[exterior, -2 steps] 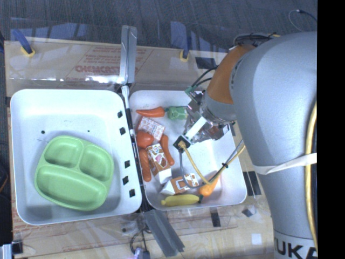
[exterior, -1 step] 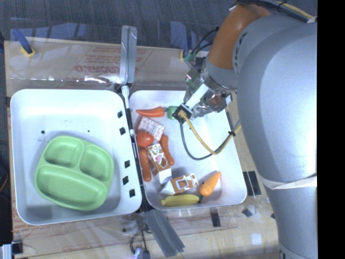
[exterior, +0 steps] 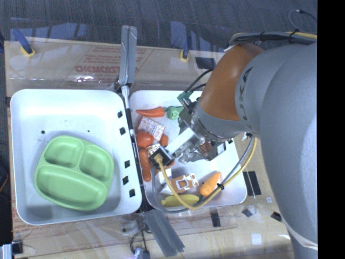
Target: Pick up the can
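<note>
Hanging low over the right bin (exterior: 156, 97), the pincer (exterior: 197, 151) is too hidden for me to tell whether it is open or closed. What looks like the one red-and-white can (exterior: 151, 127) lies apart to its left, near the bin's left wall, just below one of two carrots (exterior: 151, 112). One banana (exterior: 180, 200) lies there too, and one green plate (exterior: 73, 171) sits in the left bin (exterior: 27, 107).

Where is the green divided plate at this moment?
In the camera view, the green divided plate lies flat in the left bin, in the half nearer the bottom edge of the view and closer to that bin's left wall.
</note>
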You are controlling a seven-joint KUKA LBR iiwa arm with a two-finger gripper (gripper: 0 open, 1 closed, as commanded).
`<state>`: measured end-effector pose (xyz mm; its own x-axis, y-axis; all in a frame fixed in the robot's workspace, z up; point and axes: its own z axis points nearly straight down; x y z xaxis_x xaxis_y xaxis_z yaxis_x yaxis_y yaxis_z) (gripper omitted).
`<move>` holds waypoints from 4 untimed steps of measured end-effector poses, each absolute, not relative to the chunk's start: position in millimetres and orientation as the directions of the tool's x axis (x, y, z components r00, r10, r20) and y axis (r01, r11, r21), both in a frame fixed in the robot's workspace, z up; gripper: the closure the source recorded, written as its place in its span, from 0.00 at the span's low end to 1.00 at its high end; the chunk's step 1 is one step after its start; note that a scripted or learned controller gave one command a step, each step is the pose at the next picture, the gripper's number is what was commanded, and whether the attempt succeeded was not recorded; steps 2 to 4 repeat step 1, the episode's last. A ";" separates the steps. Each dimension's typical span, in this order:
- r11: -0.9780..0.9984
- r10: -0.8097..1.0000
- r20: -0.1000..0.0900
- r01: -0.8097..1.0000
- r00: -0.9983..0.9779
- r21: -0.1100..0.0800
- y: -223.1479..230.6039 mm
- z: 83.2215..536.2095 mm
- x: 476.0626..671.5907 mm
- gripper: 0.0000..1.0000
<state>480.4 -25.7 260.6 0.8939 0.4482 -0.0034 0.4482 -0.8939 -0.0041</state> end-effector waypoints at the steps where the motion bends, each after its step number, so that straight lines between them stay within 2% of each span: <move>1: -0.900 0.435 -0.005 0.435 0.900 -0.003 27.4 220.9 475.6 1.00; 4: -0.900 0.435 -0.005 0.435 0.900 -0.003 27.4 220.9 475.6 1.00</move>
